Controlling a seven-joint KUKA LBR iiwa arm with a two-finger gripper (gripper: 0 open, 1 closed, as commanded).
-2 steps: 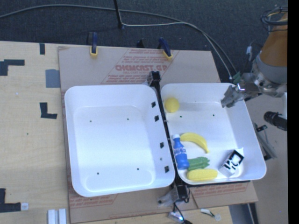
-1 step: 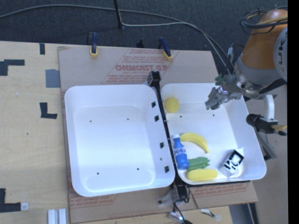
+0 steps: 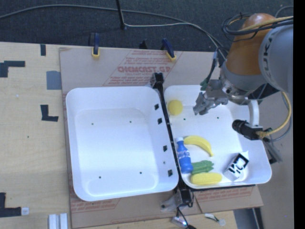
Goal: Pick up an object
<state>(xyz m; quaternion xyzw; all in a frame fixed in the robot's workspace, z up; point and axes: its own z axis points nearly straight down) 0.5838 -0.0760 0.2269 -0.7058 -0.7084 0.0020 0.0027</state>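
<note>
Over the right bin [image 3: 252,175]: gripper [image 3: 200,108] hangs above the bin's upper-left part, fingers pointing down-left, tips close together w/ nothing seen between them, so clenched on nothing as far as the view shows. Arm [image 3: 257,56] comes in from the right, orange band at the wrist.

Objects, all in right bin: yellow ball [image 3: 175,107] near the divider, just left of the gripper, apart from it. Banana [image 3: 198,144] mid-bin. Blue bottle [image 3: 183,157] lying along the divider side, white cap end toward the ball. Green veg [image 3: 203,166] just right of the bottle, touching or nearly. Yellow corn [image 3: 206,178] below the green veg, by the front wall. Black-and-white box [image 3: 237,165] at front-right corner, tilted.

Left bin [image 3: 76,142] sits beside it, walls touching at the black clips. Both on cardboard sheet [image 3: 133,68], 2 clamps at its far edge.
</note>
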